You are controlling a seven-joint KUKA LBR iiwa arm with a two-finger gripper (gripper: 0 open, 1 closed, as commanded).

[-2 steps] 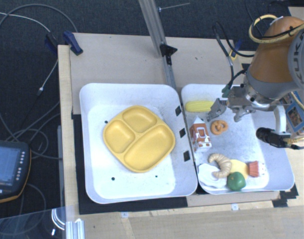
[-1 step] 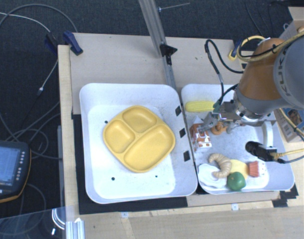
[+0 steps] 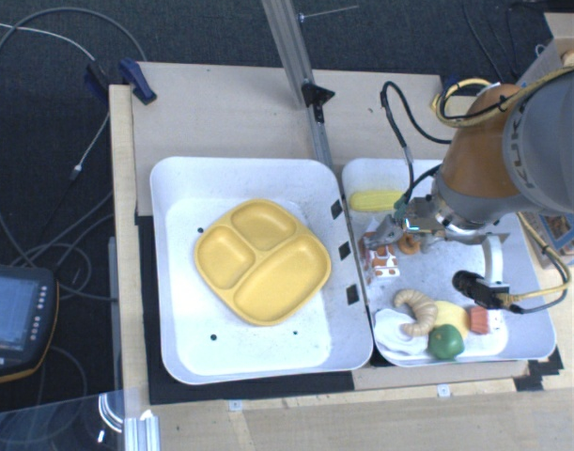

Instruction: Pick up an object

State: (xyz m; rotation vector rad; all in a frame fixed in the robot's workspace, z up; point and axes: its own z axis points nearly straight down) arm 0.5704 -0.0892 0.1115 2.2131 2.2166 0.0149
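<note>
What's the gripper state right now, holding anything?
Gripper: low over the right bin, near the corn; open or closed cannot be told, and nothing is visibly held.

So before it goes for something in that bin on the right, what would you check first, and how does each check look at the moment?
1. Gripper is over the right bin: ok; it sits low in the bin's left part.
2. Gripper has nothing in it yet: cannot tell; the wrist hides its tips.
3. There are things to pick: ok; a corn cob, a green ball and a tan croissant-like toy lie there.
4. Target stands apart from its neighbours: not ok; the ball and croissant toy huddle together on a white plate.
5. Yellow divided tray in the left bin is out of the way: ok.
</note>
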